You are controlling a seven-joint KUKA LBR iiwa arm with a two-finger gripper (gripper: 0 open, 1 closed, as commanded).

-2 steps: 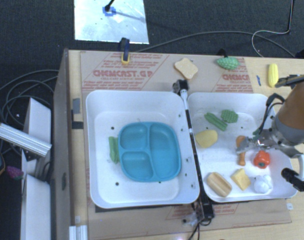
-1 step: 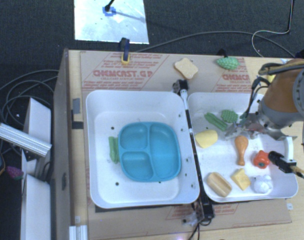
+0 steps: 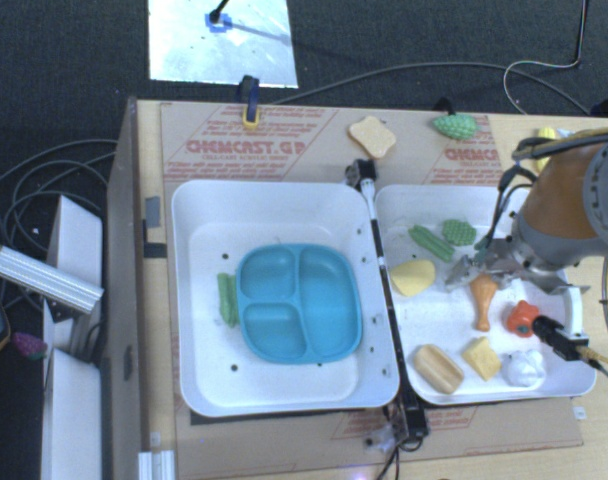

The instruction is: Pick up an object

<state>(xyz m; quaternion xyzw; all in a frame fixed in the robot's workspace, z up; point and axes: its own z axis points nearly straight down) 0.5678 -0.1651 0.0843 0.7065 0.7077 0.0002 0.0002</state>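
Over the right-hand white plastic bin (image 3: 404, 298) you see the grey arm with its orange band (image 3: 574, 203) reaching in from three o'clock, its two-finger gripper (image 3: 484, 265) low among the toys. You cannot tell whether it is spread or closed, since the wrist hides that. Just at its six o'clock lies an orange plastic drumstick (image 3: 481, 300), close against the gripper tip. At nine o'clock of the drumstick sits a pale yellow wedge (image 3: 413, 277); at eleven o'clock lie a long green pod (image 3: 430, 241) and a round green knobbly piece (image 3: 459, 231). A red-orange toy (image 3: 522, 317) rests at its three o'clock, with a tan bread roll (image 3: 437, 368), yellow cheese block (image 3: 481, 357) and white lump (image 3: 524, 368) along the near wall. Your left bin (image 3: 199, 268) carries a blue divided tray (image 3: 300, 302) and a green strip (image 3: 226, 299).
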